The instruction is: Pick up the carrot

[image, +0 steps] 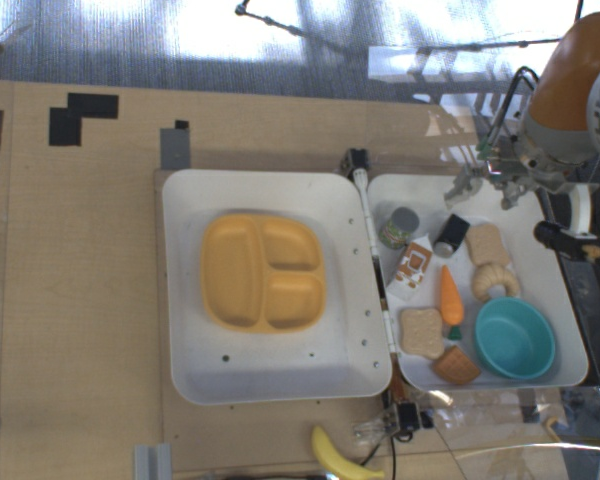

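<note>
The arm (580, 78) enters from the right, its orange band high above the right bin's far corner. The gripper (488, 183) hangs over the far edge of the right bin (570, 363), fingers spread apart — nothing between them. The carrot (451, 295) lies in the middle of the right bin, pointed end toward the far side, well apart from the gripper. A teal bowl (515, 338) sits just beside it; a bread slice (421, 331) lies on its other side. The left bin (185, 298) holds a yellow tray (263, 271).
</note>
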Controlling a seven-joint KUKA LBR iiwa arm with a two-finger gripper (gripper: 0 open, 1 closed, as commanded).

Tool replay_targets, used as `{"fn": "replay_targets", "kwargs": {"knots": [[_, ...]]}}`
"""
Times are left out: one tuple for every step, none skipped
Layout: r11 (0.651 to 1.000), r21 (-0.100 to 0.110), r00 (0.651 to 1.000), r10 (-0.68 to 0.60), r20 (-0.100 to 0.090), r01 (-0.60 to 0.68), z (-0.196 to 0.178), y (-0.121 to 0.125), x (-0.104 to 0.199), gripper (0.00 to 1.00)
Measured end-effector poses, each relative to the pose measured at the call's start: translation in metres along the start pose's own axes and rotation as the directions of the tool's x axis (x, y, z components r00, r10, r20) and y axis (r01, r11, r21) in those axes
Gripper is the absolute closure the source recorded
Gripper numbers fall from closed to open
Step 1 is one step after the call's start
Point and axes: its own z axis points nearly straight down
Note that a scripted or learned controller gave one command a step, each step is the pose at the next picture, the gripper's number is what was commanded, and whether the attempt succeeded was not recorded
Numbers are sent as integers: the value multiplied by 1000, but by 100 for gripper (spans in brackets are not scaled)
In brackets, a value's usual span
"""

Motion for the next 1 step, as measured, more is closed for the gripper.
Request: {"fn": "replay_targets", "kwargs": {"knots": [[996,-9,996,-92,3,92,96,-55,-40,0]]}}
